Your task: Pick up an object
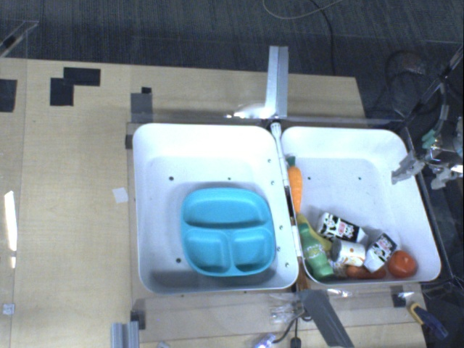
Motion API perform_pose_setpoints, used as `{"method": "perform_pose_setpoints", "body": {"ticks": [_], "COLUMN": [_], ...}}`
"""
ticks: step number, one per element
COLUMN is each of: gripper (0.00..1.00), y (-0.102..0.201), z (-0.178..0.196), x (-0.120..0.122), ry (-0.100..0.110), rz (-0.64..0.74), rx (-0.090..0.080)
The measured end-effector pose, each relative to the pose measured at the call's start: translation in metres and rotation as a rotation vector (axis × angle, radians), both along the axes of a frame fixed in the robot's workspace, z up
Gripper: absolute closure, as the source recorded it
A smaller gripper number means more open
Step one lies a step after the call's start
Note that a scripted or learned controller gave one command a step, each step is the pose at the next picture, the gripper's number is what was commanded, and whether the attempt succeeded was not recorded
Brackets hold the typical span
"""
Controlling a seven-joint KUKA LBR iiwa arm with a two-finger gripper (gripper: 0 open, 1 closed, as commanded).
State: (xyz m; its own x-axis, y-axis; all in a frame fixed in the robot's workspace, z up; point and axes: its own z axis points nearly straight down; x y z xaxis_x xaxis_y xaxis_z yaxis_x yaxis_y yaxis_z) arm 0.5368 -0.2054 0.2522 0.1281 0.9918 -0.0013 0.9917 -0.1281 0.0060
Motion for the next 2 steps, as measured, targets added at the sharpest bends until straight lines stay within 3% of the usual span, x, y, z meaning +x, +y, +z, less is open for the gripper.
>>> {"method": "perform_pose_setpoints", "body": {"ticks": [1, 2], "gripper": [0.00, 0.00], "y": [0.008, 0.014], "z": [0.072, 0.019], "x": [-0.012, 0.076], "ry": [-0.001, 0.002], "rz": [-0.039, -0.632], "rx": [0.000, 0.003]}}
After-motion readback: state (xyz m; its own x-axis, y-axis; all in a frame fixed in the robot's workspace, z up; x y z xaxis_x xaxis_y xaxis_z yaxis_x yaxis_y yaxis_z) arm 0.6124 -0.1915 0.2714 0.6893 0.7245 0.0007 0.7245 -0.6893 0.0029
